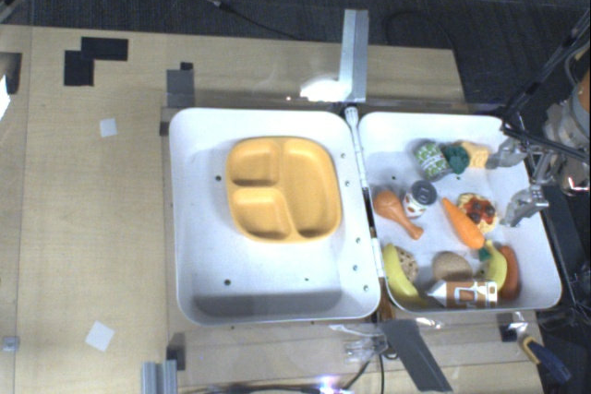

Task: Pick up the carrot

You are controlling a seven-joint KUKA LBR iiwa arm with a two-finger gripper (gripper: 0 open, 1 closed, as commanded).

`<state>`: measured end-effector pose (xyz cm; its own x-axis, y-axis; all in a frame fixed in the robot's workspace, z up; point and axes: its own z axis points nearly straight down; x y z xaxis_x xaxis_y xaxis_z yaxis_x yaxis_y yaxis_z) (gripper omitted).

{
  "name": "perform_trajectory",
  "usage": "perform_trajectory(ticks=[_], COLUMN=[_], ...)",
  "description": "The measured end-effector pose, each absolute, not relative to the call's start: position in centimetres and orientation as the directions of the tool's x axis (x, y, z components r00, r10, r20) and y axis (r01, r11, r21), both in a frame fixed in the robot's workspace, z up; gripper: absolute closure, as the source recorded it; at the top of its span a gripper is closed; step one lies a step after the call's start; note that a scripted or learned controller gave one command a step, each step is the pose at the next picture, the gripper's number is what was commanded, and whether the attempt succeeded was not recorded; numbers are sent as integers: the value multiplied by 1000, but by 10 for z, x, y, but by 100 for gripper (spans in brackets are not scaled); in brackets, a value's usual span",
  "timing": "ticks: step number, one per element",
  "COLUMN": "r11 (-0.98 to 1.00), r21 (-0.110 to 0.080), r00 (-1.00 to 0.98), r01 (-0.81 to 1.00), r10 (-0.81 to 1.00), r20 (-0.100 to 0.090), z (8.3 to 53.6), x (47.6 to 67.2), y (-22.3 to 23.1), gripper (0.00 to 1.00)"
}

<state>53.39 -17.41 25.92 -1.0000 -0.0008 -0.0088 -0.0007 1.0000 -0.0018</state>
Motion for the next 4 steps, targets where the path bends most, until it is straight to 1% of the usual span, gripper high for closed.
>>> perform_trajectory(ticks=[1,2,3,4], r11=[996,993,992,993], r21=[-3,-7,-3,-5], r00=[-996,-992,-991,-992], r01=[92,122,127,122], r10=[92,121,127,121], r20=[-20,-38,-32,-46], z=[111,100,94,108], x=[516,512,530,534], y=[-172,-134,-132,-132], gripper=[0,0,0,100])
